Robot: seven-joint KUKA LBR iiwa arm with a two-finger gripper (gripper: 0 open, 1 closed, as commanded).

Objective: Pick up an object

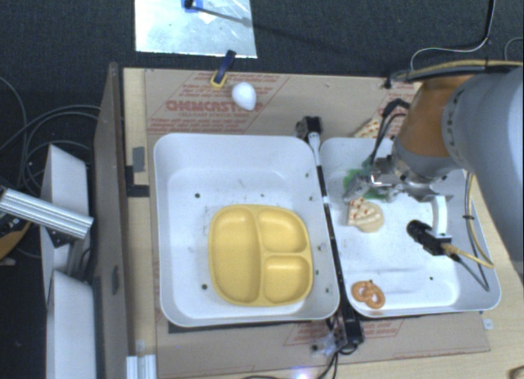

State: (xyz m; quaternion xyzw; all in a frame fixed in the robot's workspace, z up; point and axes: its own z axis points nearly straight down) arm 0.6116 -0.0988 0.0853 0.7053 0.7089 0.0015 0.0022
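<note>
The gripper point(378, 182) hangs low over the right bin's point(409, 283) far-left part, probably to reach the green scrap point(354, 179) or the flat tan wedge point(365, 214) just beside it; open or closed, I cannot tell; a knotted brown pretzel point(368, 293) lies near-left; a smooth yellow divided plate point(262, 253) sits in the left bin point(188, 164).

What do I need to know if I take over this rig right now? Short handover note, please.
Gripper: low in the right bin, at its far left part, right beside a small green item. No object can be seen in its grasp.
Right bin also holds a tan, wedge-shaped food toy just in front of the gripper and a pretzel by the near left corner.
Left bin: a yellow divided plate.
A white egg-shaped object lies outside the bins, behind the left one.
Done: nothing visibly lifted.
Left: grasp one object and raise it; the green item is probably the closest.
</note>
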